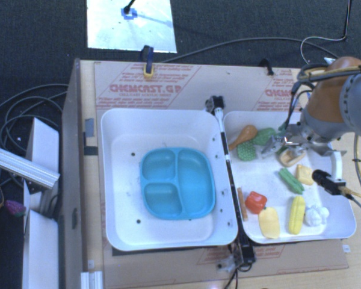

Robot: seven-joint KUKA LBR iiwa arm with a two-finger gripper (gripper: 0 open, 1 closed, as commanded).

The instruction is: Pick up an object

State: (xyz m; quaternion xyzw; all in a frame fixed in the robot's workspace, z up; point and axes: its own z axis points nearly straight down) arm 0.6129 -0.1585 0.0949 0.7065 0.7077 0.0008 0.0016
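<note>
A brown bench [168,80] on dark carpet bears two shallow white bins side by side, with cables trailing around it. The gripper [281,142] hangs low over the back of the right bin [343,221], at the end of the arm [334,98] reaching in from the right. The metal parts blur together there, so it cannot be told how the gripper is set or whether anything is caught in it.

Just beside it lie a green toy [265,136], a round dark green piece [246,152] and a tan drumstick-shaped toy [245,135]. A beige piece [290,156] sits just under the wrist. Further toward the front of the bin are a long green vegetable [290,180], a yellow chunk [304,174], a red piece [256,201], a pale yellow item [269,222], a corn cob [296,214] and a white lump [314,215]. The left bin [117,131] holds a blue divided tray [177,182].

The likely target is one of the toys clustered under the gripper. They lie close together, some touching, so closing there could nudge a neighbour aside, pinch two at once, or slip off a rounded surface and come up with nothing. The bin's dividing wall [224,149] is also near enough to catch a toy pushed leftward.
</note>
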